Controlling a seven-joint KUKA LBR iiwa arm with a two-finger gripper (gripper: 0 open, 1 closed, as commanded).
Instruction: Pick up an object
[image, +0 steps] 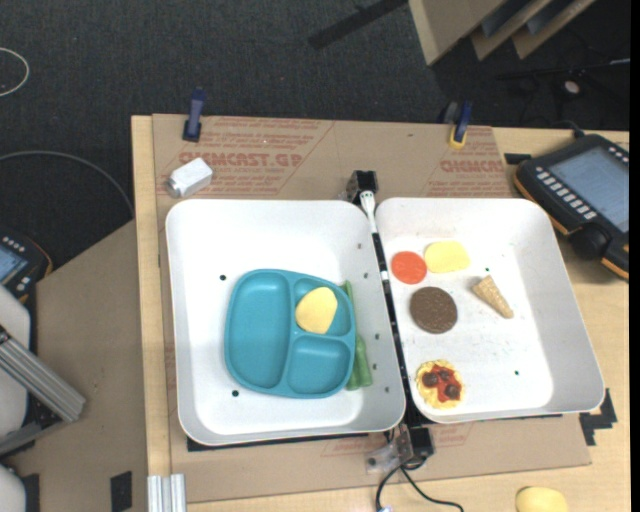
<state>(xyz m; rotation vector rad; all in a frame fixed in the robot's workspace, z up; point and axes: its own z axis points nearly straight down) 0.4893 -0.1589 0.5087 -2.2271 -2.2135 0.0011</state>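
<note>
Bench and surroundings

I see dark carpet floor (90, 70) behind the wooden bench (300, 150); a black tablet (585, 190) sits at its right.

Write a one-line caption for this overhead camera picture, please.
Two white bins: the left bin holds a blue tray with a yellow piece, the right bin five toy foods.

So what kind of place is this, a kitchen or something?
Likely a robotics lab bench, not a kitchen: two white bins clamped to a board, toy food like the pizza slice, and a teach pendant alongside.
</note>
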